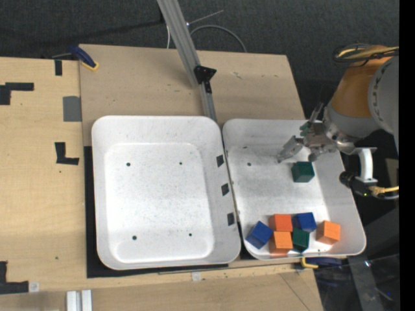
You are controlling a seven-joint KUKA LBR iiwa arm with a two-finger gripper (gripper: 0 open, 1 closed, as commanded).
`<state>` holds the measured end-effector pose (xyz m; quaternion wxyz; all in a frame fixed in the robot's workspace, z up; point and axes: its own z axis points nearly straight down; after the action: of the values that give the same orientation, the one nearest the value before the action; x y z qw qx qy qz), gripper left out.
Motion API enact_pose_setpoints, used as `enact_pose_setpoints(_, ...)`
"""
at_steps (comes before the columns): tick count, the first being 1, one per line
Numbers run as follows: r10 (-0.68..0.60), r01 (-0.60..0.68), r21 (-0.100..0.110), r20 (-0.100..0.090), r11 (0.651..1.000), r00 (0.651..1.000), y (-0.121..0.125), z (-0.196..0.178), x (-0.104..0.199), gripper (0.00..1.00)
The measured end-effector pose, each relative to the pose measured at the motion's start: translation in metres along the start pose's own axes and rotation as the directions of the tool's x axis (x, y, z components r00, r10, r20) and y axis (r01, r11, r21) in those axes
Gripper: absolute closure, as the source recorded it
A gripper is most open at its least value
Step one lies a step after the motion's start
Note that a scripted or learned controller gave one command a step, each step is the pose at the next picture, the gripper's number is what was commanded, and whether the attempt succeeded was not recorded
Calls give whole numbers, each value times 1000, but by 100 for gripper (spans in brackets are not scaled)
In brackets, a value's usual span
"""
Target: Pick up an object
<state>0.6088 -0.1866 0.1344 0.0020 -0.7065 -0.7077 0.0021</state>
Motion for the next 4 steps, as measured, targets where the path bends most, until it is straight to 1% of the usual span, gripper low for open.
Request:
enact_pose_setpoints(1, -1, 1, -3, 0, 1000, 1000, 1, -12, 0, 100)
enact_pose_setpoints(2, -1, 1, -11, 1, 1000, 1000, 11, -71, 3, 100)
enact_pose_setpoints(3, 0, 0, -6, 0, 1000, 1000, 11, -81, 4, 100)
enact_pose_setpoints(4, -5, 5, -4, -2, 1000, 1000, 5, -87, 67, 100)
